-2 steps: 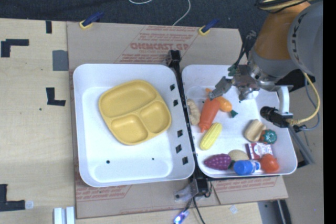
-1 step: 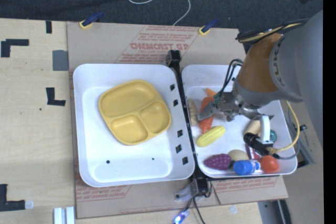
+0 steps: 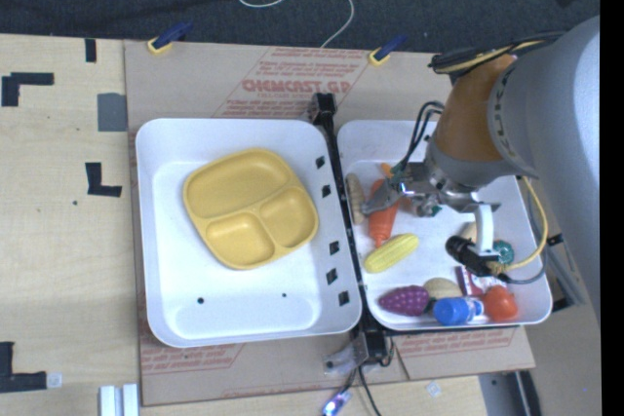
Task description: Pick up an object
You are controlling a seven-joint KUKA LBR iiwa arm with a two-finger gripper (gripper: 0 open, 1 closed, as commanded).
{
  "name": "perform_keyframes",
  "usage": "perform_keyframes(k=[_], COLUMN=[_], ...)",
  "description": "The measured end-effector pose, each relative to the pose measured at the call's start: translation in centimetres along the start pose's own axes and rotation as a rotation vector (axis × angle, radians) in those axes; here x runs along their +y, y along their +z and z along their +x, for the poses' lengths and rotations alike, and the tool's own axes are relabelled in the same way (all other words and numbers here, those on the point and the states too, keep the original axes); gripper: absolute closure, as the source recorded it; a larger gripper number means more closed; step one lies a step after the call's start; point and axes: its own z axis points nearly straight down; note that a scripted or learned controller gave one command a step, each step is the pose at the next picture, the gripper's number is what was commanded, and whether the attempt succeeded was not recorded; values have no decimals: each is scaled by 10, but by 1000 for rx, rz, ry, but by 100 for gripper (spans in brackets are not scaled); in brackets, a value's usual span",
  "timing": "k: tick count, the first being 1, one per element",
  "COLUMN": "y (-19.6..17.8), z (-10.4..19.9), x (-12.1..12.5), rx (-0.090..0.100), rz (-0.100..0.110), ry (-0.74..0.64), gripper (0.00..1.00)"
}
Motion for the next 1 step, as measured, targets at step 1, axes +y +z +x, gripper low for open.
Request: perform_keyframes(k=[1], y=[-7], z=[5], x=[-2], rx=[9], rz=[6], ry=[-2], gripper=[100])
